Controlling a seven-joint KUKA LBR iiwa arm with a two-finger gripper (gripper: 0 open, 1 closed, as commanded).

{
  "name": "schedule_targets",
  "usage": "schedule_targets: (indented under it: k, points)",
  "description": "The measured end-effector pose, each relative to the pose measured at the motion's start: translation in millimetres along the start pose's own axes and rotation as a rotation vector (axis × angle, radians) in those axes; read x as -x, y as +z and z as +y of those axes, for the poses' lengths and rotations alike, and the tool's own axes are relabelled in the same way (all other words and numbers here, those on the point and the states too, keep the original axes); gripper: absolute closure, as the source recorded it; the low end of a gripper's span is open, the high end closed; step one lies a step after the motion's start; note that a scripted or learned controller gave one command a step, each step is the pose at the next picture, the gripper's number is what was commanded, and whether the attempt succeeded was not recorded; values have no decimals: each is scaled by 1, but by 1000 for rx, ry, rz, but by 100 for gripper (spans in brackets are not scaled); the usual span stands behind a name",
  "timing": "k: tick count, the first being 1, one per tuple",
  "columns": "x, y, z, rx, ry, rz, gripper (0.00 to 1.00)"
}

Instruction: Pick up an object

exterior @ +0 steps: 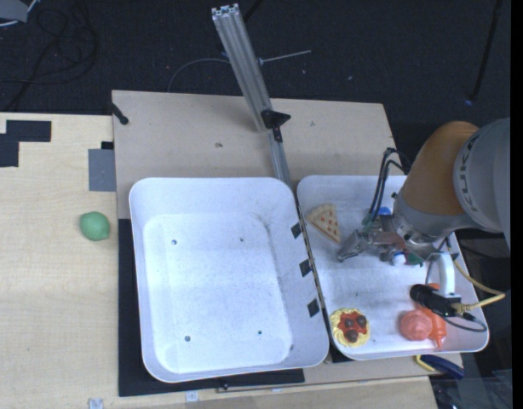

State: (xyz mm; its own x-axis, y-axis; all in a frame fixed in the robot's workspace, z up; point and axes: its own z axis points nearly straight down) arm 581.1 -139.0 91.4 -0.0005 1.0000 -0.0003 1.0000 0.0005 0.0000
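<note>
From the overhead camera, looking down at a slant.

Over the middle of the right bin [376, 295], just above its floor: the gripper [348, 250], carried in from the bin's right side by the arm [449, 181]. Open or closed, cannot tell from here; nothing visibly held.

In the right bin's upper left corner, just beside the gripper tip: a pizza slice [324, 222], lying flat, seemingly not touched. Probably the nearest candidate for the pick.

At the right bin's lower edge, toward its left: a round yellow piece with red topping [350, 326]. Along the same lower edge, toward the right corner: a reddish lump [417, 324], close against black cabling. Both well apart from the gripper.

Left of the right bin, touching it side by side: the left bin [151, 196]. Far beyond that, well outside the right bin, on the bench: a green ball [94, 226].

Risks, as a judgement:
- Flat slice, little height to pinch; likely to slide under a closing grip and be pushed against the right bin's left wall instead of being lifted.
- Closing too high: a grab at air.
- Coming down too hard: scraping the right bin's floor or shifting the bin.
- Loose cables at the right bin's right side: possible snag on a lift.
</note>
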Motion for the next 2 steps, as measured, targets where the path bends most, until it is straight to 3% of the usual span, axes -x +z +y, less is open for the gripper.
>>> schedule_targets:
  k: [1, 2]
  points:
    - [1, -11, 0, 2, 3, 0, 100]
    - [9, -71, 4, 4, 1, -1, 100]
